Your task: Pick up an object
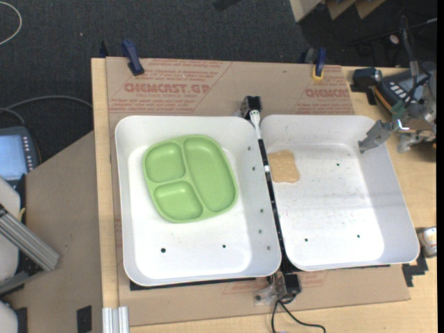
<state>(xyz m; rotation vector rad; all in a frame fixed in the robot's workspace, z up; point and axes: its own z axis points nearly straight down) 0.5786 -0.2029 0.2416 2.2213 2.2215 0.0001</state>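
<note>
- Hovering at the right bin's far right corner, the gripper; whether it is clenched cannot be told.
- Tan flat piece lies by that bin's left wall.
- Green divided plate sits in the left bin.

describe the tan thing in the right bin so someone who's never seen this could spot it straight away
Start at the two white bins; take the right bin. Look at its left side, close to the black divider strip between the bins, toward the far half. There lies a small flat tan piece, roughly square and sponge-like. Its nearest neighbour, the green divided plate, lies in the other bin.
</note>
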